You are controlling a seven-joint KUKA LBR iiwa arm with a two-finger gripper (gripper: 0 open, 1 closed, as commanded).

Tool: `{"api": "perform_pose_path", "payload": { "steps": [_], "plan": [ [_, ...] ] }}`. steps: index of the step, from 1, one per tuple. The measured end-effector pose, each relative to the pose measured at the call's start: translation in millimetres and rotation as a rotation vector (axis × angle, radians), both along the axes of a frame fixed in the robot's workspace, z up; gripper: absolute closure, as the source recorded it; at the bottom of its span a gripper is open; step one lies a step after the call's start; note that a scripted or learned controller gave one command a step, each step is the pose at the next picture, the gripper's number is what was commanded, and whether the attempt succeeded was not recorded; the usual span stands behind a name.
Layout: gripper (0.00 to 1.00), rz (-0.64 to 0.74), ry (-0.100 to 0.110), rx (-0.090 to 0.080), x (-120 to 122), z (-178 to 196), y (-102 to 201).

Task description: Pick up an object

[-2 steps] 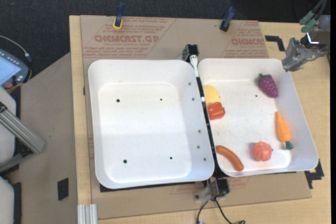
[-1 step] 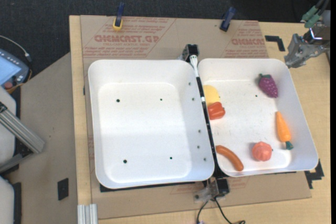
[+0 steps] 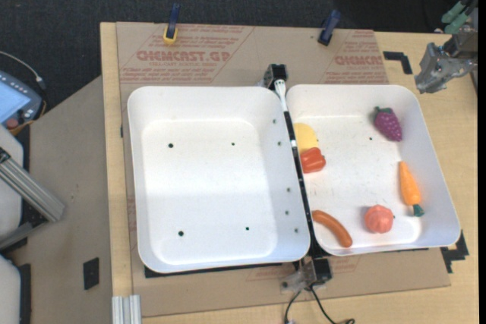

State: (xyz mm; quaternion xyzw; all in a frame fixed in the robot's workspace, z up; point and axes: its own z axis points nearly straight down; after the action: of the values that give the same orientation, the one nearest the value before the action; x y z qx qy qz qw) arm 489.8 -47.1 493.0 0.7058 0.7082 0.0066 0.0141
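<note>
Approach step, by my reading: gripper (image 3: 434,73) sits at the frame's upper right edge, outside the right bin (image 3: 345,106); whether its fingers are parted I cannot tell. Likely targets, grapes (image 3: 387,124) and carrot (image 3: 409,187), lie below it. Next: descend over 1.

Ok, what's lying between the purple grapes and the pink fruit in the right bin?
In the camera view, the carrot lies near the line between the grapes and the pink fruit, slightly toward the bin's right wall.
</note>
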Motion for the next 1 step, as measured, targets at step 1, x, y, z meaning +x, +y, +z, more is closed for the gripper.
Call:
{"api": "perform_pose_path", "payload": {
  "steps": [1],
  "plan": [
    [1.00,0.000,-0.004,-0.001,0.8,10.4,0.2]
  ]
}}
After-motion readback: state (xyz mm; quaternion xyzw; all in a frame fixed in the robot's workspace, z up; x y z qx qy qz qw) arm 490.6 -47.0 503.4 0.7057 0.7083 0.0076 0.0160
